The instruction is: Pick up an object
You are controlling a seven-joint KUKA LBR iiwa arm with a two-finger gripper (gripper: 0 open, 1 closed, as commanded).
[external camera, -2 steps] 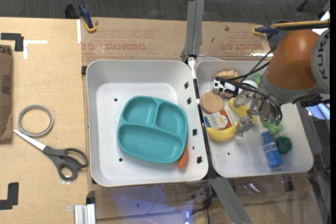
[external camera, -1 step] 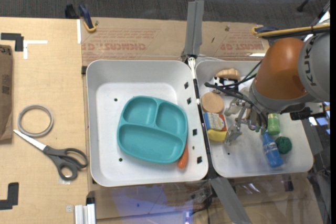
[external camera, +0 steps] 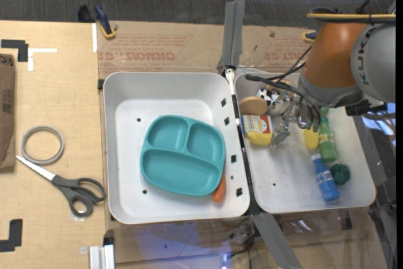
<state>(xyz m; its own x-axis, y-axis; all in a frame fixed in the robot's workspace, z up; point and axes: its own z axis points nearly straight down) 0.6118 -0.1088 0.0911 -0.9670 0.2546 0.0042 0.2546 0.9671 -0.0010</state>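
**End effector low in the right bin, grasp not yet shown**

Nearest the camera lie the front rims of the two white bins: the left bin [external camera: 119, 154] holds a glossy teal divided plate [external camera: 182, 155] with an orange carrot-shaped toy [external camera: 218, 191] tucked against its edge. The right bin [external camera: 283, 189] holds the candidates: a yellow container with a red-and-white label [external camera: 258, 129], a tan round lid or disc [external camera: 253, 106] behind it, a blue bottle [external camera: 325, 179], a dark green lumpy ball [external camera: 340, 173], and a green bottle [external camera: 326, 138] beside a yellow piece [external camera: 310, 137]. The end effector [external camera: 284, 129] hangs among these, just right of the yellow container; whether it is released or clenched I cannot tell, and nothing is visibly caught in it. The step looks like the approach. Next comes closing squarely on one item, then lifting clear of its neighbours. On the wooden desk [external camera: 63, 104] lie scissors [external camera: 69, 186] and a tape roll [external camera: 42, 143].
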